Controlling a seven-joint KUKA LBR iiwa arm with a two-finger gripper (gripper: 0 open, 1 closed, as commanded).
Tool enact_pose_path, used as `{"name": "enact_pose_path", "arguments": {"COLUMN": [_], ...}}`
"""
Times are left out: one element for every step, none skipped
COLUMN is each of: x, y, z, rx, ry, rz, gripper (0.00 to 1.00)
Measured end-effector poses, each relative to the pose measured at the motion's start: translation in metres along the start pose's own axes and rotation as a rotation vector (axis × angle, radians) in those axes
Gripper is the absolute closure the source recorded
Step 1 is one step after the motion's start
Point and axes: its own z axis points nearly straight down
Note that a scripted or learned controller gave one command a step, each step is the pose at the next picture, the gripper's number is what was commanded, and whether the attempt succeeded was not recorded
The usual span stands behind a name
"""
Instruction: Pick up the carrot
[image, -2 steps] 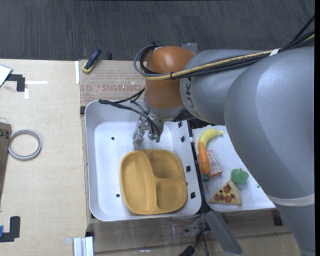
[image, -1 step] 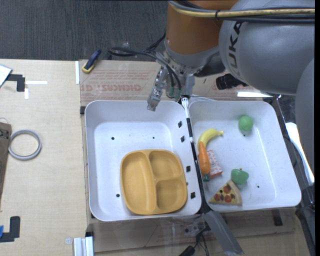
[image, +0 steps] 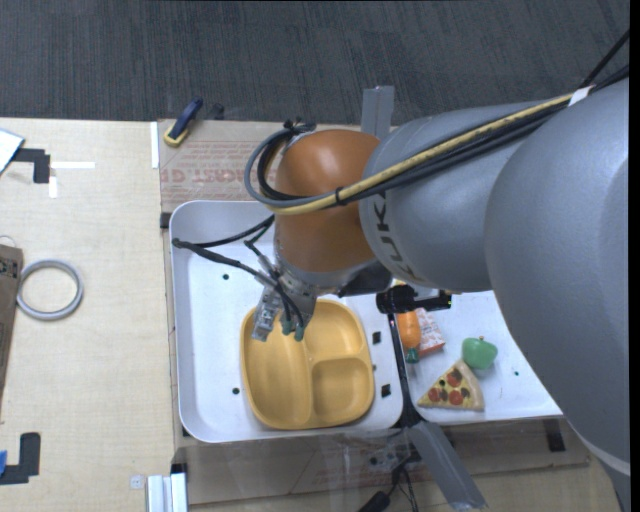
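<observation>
The carrot (image: 407, 328) is a small orange piece lying at the left edge of the right bin (image: 525, 395), close to the divider between the bins and beside a red-and-white packet (image: 430, 333). My gripper (image: 279, 322) hangs over the left bin (image: 200, 320), at the upper left rim of a yellow divided tray (image: 305, 375). Its two fingers point down and stand apart, with nothing between them. The carrot lies well to the gripper's right, and the arm's large grey body hides the upper part of the right bin.
A toy pizza slice (image: 452, 388) and a green toy fruit (image: 480, 352) lie in the right bin near the carrot. A roll of tape (image: 48, 289) rests on the bench at left. A blue-handled tool (image: 184, 120) lies behind the bins.
</observation>
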Motion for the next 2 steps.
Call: {"name": "enact_pose_path", "arguments": {"x": [-0.020, -0.024], "y": [0.001, -0.086], "z": [-0.008, -0.175], "rx": [-0.002, -0.003], "ry": [-0.003, -0.006], "rz": [0.137, -0.417], "gripper": [1.00, 1.00]}}
